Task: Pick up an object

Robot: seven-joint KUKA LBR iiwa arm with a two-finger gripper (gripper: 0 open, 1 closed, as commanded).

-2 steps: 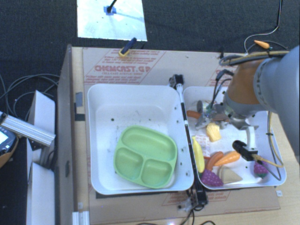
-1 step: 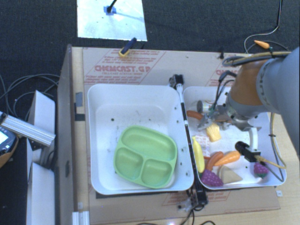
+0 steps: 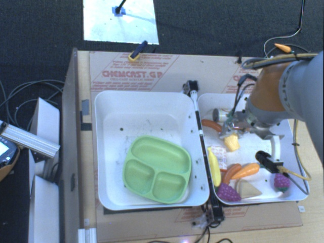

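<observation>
— Two white bins side by side; what lies in each?

— The left bin (image 3: 142, 115) holds a green divided plate (image 3: 157, 168), lying flat toward its near right corner. The right bin (image 3: 208, 105) holds a scatter of toy food.

— Where is the gripper?

— The gripper (image 3: 232, 128) hangs over the far half of the right bin. It sits at the end of the grey arm (image 3: 298, 85) that reaches in from the right, with the orange band (image 3: 266, 92) just above the wrist.

— Is it released, clenched, or grasping something?

— I cannot tell; that part is small and cluttered.

— And the thing to pick up?

— The closest piece is a yellow block (image 3: 231, 144), right at the gripper's tip on the side nearer the bottom of the view. Whether the two touch I cannot tell, and nothing shows the block being held.

— What else is in that bin?

— An orange stick (image 3: 211, 125) lies just left of the gripper, near the wall between the bins. Below the block is a small white card (image 3: 217, 152) with red marks. A banana (image 3: 214, 168) runs along the left wall, with two carrots (image 3: 242, 171) beside it to the right. Along the near edge sit purple grapes (image 3: 229, 192) touching a beige wedge (image 3: 249, 189), and a purple-pink piece (image 3: 282, 182) rests well apart from them toward the right corner.
</observation>
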